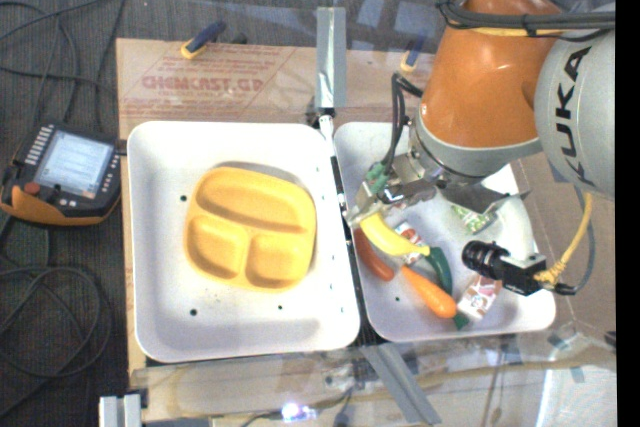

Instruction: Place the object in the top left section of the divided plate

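The claw (385,200) hangs low in the right bin (535,320), right by its left edge; I cannot tell its state. A toy banana (388,235) lies just under it. The yellow divided plate (252,227) sits in the left bin (160,315), with room all around.
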Controlling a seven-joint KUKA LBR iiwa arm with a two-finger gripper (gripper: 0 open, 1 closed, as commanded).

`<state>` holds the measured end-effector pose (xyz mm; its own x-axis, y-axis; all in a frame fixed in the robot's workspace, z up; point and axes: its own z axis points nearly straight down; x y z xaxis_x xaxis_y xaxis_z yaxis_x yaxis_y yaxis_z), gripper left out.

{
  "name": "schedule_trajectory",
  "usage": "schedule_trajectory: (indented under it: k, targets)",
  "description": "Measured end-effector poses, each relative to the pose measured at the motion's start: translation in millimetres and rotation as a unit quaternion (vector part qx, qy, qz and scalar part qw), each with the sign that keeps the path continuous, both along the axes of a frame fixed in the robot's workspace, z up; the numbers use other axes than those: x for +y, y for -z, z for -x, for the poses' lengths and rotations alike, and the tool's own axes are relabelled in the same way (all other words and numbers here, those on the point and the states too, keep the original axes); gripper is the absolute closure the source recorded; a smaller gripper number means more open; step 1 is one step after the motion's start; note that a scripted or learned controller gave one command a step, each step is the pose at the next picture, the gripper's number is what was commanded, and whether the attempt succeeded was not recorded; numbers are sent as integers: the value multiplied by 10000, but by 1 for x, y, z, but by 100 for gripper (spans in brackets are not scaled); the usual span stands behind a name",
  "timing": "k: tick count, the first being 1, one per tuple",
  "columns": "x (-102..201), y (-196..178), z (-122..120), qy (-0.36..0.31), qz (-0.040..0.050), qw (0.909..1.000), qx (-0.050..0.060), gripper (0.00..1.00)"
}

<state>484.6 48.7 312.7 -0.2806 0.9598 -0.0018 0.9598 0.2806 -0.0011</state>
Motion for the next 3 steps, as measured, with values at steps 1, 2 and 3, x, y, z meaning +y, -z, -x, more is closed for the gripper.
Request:
schedule_trajectory:
  k: [1,2,3]
  targets:
    - [0,-8,0,-6,11,10000,14,100]
    - [22,-15,-37,1054,4,9944,13,100]
    - [42,5,-3,1280,13,9918,14,100]
